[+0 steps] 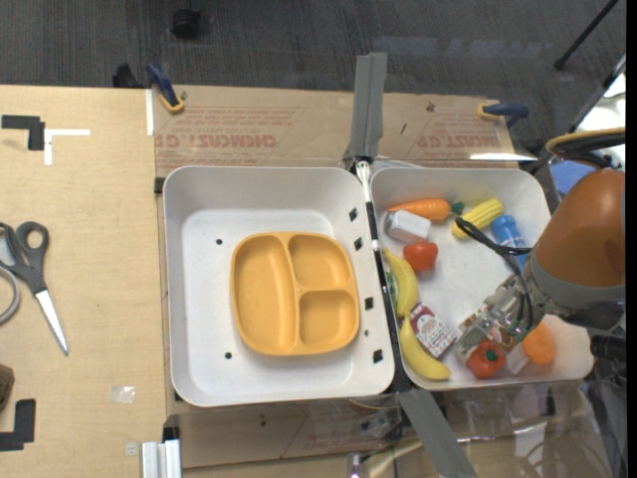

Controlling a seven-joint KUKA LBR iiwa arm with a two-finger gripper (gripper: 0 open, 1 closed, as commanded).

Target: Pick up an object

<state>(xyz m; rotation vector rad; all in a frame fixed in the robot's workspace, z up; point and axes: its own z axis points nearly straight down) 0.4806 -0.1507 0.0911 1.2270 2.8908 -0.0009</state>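
Jaws hover by the banana (pixel 416 352), lying lengthwise along the bin's left wall.

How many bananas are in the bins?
2, both in the right bin: one banana along its front left edge, another just behind it by the left wall. The arm may hide more.

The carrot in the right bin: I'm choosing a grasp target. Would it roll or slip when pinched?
The carrot looks tapered and rounded, so it may roll if nudged sideways. Its smooth, plastic-looking skin may slip toward the thin end. It lies against the small white block, which could hamper a grasp from that side.
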